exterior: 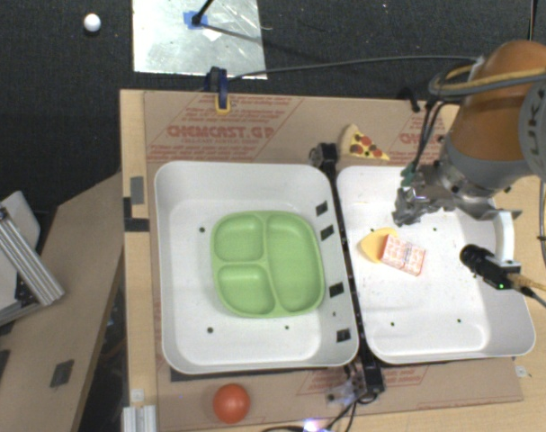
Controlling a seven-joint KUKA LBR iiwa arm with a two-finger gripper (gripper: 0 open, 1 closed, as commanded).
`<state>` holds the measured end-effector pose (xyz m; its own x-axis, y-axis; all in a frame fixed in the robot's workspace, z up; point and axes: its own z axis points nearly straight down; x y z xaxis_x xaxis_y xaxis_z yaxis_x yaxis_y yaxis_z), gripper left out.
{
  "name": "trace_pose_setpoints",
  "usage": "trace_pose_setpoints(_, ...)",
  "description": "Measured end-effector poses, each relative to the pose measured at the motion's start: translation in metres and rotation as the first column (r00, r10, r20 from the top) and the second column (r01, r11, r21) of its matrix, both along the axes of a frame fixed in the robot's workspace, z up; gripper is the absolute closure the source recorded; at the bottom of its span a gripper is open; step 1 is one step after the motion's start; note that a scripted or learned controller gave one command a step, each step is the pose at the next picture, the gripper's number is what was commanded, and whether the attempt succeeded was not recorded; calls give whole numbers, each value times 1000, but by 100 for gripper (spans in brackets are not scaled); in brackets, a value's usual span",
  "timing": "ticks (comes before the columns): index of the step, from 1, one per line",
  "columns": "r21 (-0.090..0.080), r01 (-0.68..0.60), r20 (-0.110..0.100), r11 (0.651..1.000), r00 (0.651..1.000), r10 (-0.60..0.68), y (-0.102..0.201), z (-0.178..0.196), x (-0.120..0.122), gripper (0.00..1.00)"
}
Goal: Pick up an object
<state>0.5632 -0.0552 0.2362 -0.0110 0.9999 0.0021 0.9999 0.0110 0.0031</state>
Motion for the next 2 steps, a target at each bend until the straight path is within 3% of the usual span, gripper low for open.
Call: trace_pose_setpoints(2,-1,1,0,1000,1000,-1,106,-2,44,100)
